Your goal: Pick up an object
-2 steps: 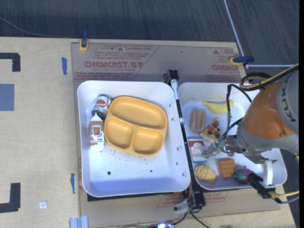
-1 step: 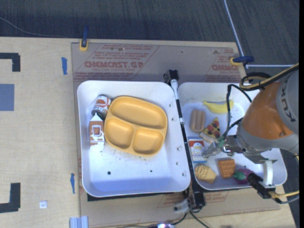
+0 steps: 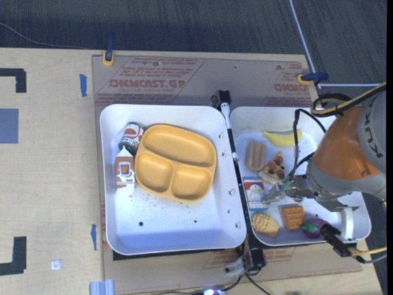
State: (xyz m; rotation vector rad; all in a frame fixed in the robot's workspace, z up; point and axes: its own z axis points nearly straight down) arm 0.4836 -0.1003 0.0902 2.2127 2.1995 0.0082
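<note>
The right bin (image 3: 305,240) holds a banana (image 3: 281,138) at the back, a hot dog (image 3: 255,155), a pizza slice (image 3: 274,166), a small printed box (image 3: 253,192), a corn cob (image 3: 265,224), an orange waffle square (image 3: 292,216) and a purple toy (image 3: 311,227). My gripper (image 3: 274,193) hangs low over the middle of this bin, just right of the printed box and below the pizza slice. I see nothing clearly held in it. The grey and orange arm (image 3: 347,152) covers the bin's right side.
The left bin (image 3: 178,235) carries a yellow divided plate (image 3: 174,161), with a can (image 3: 129,137) and a small carton (image 3: 124,171) along its left side. A black divider clamp (image 3: 221,98) sits between the bins. Cables (image 3: 325,103) loop near the arm.
</note>
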